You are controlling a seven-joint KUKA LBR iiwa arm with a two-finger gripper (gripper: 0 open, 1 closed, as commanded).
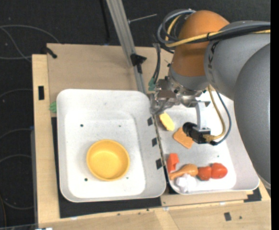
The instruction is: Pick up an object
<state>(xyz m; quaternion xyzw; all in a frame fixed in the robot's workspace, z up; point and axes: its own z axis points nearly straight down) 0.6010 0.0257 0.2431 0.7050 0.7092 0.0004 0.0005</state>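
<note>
A small yellow piece [167,121] is lying near the top left of the right bin [235,174], just below the gripper [162,101]. Whether anything is being gripped cannot be told. The arm [225,47] is being reached in from the right, its orange band bent down over the bin's upper edge. A yellow bowl [108,159] is being held by the left bin [72,109].
</note>
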